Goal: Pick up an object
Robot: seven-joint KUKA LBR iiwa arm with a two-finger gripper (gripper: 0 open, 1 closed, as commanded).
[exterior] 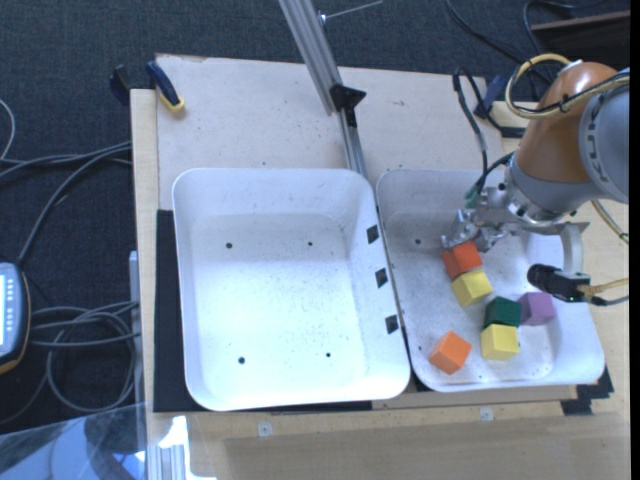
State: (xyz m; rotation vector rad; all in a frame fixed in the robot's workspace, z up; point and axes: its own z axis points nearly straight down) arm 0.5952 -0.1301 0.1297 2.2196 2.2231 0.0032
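1. The end effector [468, 232] sits low in the right bin [420, 200], just above a red-orange block [462, 259]; I cannot tell its grip state.
2. Nearby lie a yellow block [472, 287], green block [503, 313], purple block [539, 307], another yellow block [500, 342] and an orange block [451, 351].
3. The left bin [200, 200] adjoins it on the wooden table [250, 113].
4. Cables [60, 178] trail across dark carpet [120, 8].

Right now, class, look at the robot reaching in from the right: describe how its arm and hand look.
The arm is grey and rounded, with a broad orange band above the wrist. A yellowish cable loops over its top, and dark cables trail nearby. The hand is a small silvery metal assembly with dark parts.
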